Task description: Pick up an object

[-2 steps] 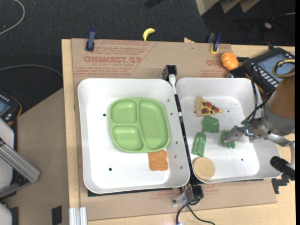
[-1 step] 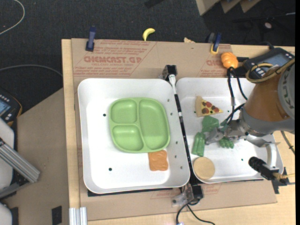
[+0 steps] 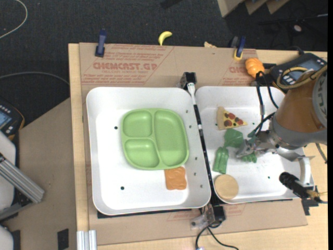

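The hand [image 3: 248, 151] sits low in the right bin [image 3: 270, 191], grip state unclear, green blocks [image 3: 232, 138] at its nine o'clock, nothing lifted.

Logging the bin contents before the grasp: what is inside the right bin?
In the right bin: a pizza slice, two green pieces and a round tan disc. The hand sits over another green piece, mostly covered.

Grey arm [image 3: 299, 134], orange band [image 3: 297, 105]
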Tool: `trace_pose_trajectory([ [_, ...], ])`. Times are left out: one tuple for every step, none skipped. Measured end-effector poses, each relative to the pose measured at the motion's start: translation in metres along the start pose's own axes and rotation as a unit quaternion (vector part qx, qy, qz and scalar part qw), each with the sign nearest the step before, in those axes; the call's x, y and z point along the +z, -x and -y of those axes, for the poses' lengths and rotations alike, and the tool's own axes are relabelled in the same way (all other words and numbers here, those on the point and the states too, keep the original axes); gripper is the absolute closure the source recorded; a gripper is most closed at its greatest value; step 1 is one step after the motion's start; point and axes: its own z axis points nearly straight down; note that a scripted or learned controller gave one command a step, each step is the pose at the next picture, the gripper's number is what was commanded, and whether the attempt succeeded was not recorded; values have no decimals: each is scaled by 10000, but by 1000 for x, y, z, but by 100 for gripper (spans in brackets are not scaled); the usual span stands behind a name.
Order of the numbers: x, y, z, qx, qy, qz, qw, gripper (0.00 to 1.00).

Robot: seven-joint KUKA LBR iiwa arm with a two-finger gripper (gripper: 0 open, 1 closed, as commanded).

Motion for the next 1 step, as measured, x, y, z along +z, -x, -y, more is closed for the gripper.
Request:
trace_pose_trajectory([
  [-96, -81, -35, -55, 61, -11, 10000, 100],
])
